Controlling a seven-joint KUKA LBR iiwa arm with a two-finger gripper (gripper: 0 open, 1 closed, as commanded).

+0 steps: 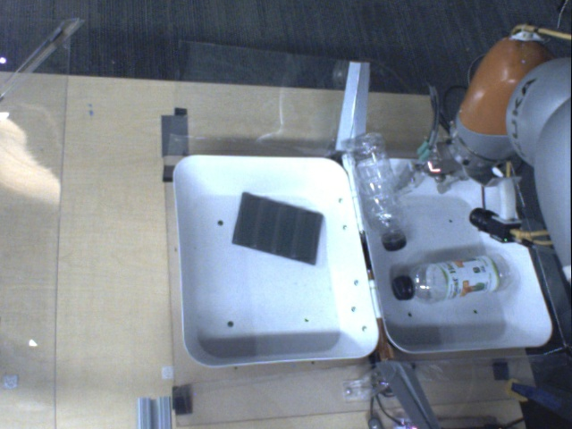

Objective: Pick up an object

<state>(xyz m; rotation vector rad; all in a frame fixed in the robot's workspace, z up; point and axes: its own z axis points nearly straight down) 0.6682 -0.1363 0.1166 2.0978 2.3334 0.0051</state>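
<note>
A clear crinkled plastic bottle [376,189] leans on the right bin's [474,331] left wall, beside a smooth labelled bottle [451,279] lying flat. A dark ribbed pad [278,228] lies in the left bin [268,329]. I cannot tell how the gripper [435,164] stands.

Robot lab: bench [89,284], 2 white bins [268,347]

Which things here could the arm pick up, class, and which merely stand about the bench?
Could be picked up:
- dark flat pad, left bin
- clear crumpled bottle, right bin
- labelled bottle, lying in right bin

Standing about:
- left bin
- right bin
- bench
- metal post
</note>
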